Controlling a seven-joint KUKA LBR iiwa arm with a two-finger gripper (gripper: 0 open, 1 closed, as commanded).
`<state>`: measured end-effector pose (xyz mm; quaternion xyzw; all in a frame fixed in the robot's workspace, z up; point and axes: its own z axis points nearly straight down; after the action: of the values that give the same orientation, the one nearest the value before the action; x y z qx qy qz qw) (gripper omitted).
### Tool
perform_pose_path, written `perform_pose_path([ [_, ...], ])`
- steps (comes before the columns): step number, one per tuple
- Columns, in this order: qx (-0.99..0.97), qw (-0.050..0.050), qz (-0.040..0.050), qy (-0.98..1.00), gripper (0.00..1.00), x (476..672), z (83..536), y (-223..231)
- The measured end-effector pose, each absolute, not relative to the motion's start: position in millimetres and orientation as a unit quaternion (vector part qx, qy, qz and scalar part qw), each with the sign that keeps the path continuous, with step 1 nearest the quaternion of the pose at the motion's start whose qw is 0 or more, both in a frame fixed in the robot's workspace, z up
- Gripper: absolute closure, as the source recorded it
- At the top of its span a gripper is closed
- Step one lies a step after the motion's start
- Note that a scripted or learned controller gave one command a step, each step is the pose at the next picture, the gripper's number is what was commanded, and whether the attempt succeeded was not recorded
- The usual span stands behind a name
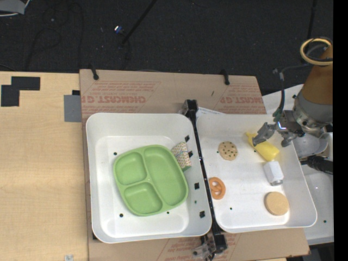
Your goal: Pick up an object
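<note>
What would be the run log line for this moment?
gripper: over right bin, at yellow object | grasp: not confirmed | left bin: green tray

Dark carpeted floor [179,31] with loose cables [136,18], light wooden bench [38,167], cardboard sheet [163,94]

Red print runs upside down across the cardboard sheet [163,94] near the frame's top centre; I can't read it with confidence.
</note>
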<state>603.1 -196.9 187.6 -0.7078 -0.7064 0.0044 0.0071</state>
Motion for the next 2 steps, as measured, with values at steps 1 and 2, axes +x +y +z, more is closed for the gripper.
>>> perform_pose_path([
  [1,-0.707,0.001,0.0007,-0.707,0.00,606.4,196,-197],
  [2,-0.707,0.002,0.0015,-0.707,0.00,609.9,133,-199],
])
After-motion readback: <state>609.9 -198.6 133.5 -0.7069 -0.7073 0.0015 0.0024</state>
